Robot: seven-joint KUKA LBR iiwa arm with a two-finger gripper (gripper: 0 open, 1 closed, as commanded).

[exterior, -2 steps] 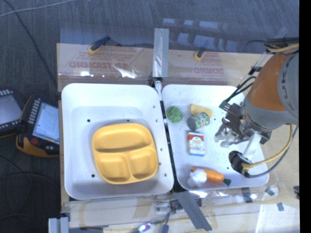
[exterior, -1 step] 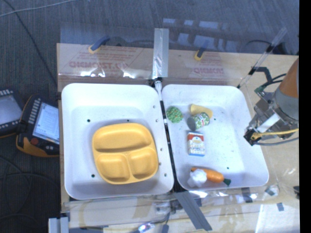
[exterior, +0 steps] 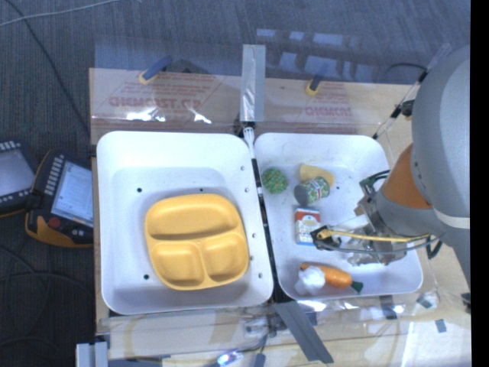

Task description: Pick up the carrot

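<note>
The carrot (exterior: 333, 275), orange with a green stub at its right end, lies near the front wall of the right bin (exterior: 382, 153). A white lump (exterior: 310, 280) touches its left end. My gripper (exterior: 365, 245) hangs over the right bin's right half, just above and to the right of the carrot. A yellow cable and dark parts blur its tip. The grey arm with its orange band (exterior: 403, 191) comes in from the right and hides part of the bin's right wall.
Also in the right bin are a green knobbly ball (exterior: 274, 180), a small can (exterior: 312, 191), a yellow wedge (exterior: 316, 173) and a red-and-white carton (exterior: 306, 225). The left bin (exterior: 122, 155) holds a yellow divided tray (exterior: 198, 239). A pendant (exterior: 65, 199) lies left of the bench.
</note>
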